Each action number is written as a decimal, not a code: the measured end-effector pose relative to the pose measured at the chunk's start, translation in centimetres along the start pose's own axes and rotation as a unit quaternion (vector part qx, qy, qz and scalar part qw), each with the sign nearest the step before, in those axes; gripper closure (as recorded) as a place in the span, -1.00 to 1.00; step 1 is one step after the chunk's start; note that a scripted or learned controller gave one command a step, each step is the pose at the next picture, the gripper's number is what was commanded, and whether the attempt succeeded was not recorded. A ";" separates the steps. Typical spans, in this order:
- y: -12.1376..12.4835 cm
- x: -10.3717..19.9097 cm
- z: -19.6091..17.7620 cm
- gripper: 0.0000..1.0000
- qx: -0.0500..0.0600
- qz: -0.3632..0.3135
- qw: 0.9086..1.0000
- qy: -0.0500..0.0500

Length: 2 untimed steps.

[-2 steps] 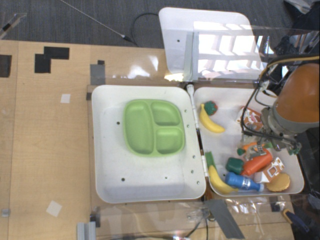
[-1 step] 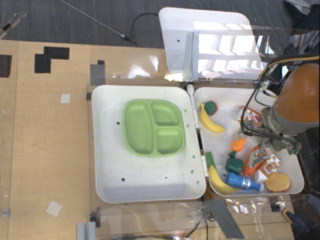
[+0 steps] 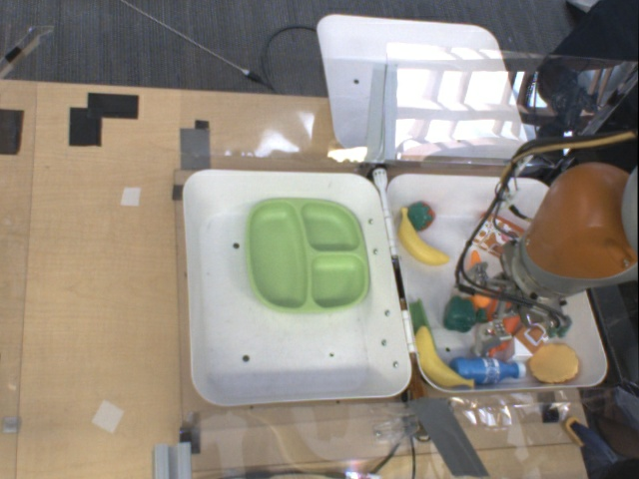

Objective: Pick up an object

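My gripper (image 3: 493, 329) hangs low in the right bin (image 3: 451, 196), under the arm's orange band (image 3: 583, 222), among a cluster of toys. Around it lie a dark green cup (image 3: 459, 314), small orange pieces (image 3: 482, 302) and a blue bottle (image 3: 492, 371). A yellow banana (image 3: 419, 243) lies toward the bin's back left, with a red and green strawberry (image 3: 419, 215) just behind it. A second banana (image 3: 435, 359) lies along the front left corner. A round tan bun (image 3: 554, 364) rests at the front right. The arm hides part of the cluster.
The left bin (image 3: 215, 357) bears a light green divided plate (image 3: 306, 253). A white panel (image 3: 419, 78) stands behind the bins. Black cables (image 3: 499, 193) loop beside the arm. Wooden bench (image 3: 90, 267) extends to the left.
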<state>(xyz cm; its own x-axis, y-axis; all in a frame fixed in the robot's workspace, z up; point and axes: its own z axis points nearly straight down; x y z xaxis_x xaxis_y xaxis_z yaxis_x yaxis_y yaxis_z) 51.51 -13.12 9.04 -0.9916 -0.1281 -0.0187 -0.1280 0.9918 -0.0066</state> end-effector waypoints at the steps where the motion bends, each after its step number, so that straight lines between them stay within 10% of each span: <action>1: 0.3 0.0 0.0 -1.00 0.001 -0.007 1.000 0.000; 2: 0.5 0.4 -0.1 -1.00 0.002 -0.012 1.000 -0.003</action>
<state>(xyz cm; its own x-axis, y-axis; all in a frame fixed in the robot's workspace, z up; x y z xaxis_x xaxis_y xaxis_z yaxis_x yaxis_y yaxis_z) 51.04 -12.68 9.11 -0.9881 -0.1515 -0.0254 -0.1513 0.9884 -0.0102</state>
